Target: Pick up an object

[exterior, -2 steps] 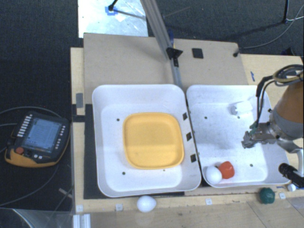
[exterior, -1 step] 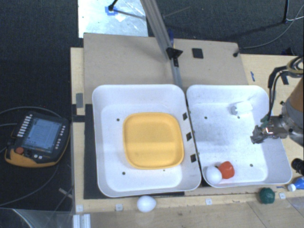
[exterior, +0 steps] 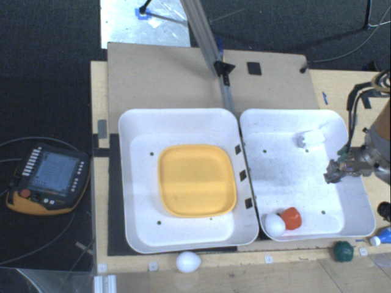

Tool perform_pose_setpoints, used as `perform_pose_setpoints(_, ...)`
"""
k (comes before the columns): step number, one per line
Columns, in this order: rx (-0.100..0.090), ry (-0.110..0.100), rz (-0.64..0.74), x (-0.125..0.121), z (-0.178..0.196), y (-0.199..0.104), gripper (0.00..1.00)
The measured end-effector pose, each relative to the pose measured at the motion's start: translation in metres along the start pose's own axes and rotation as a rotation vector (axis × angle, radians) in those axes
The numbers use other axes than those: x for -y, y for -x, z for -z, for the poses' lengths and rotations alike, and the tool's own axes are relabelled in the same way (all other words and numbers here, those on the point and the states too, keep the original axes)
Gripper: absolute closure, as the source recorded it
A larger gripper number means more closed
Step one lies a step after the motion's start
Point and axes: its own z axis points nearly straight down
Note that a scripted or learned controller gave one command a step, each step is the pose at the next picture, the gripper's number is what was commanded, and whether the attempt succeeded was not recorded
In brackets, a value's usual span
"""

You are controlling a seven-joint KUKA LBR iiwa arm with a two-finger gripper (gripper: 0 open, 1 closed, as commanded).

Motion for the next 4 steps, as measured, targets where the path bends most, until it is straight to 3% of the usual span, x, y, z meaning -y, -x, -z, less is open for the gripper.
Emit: perform_pose_setpoints(4, -0.002, -0.001, 0.004, -0.009, -0.010, -0.234, 1.00)
